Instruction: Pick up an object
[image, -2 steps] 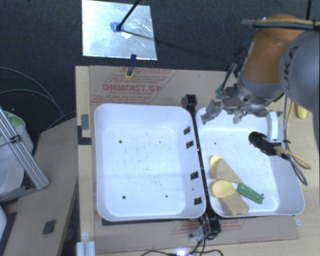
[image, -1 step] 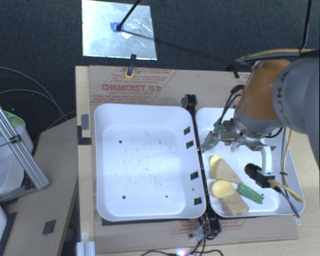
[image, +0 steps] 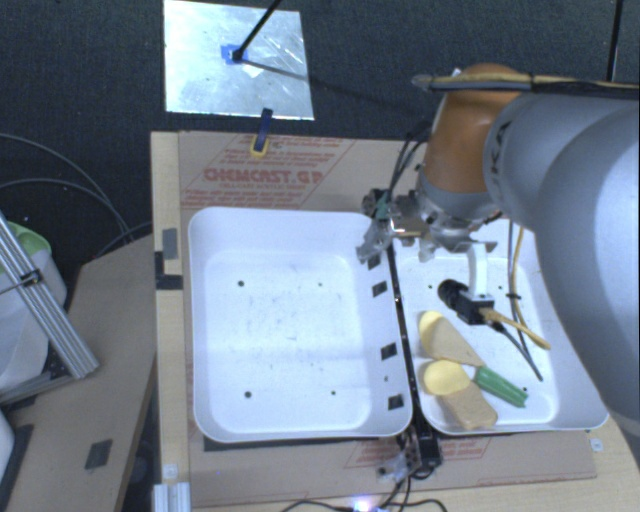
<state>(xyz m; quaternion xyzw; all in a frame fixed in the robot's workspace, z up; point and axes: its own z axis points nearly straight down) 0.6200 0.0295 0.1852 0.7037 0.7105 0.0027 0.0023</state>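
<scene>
camera view: the gripper (image: 386, 228) is seen over the seam between the two bins, at the far end of the right bin (image: 545, 396); whether it is open or closed cannot be told, and nothing is seen held in it. a pale yellow wedge (image: 447, 340), a yellow round piece (image: 445, 377), a tan block (image: 472, 410) and a green piece (image: 500, 386) are clustered at that bin's near end, apart from the gripper. the pickup is judged not yet done, with approach, grasp and lift all left.

A yellow wedge (image: 447, 340), a yellow disc (image: 444, 377), a tan block (image: 470, 409) and a green stick (image: 499, 387) lay clustered together in the frame's lower right.
</scene>
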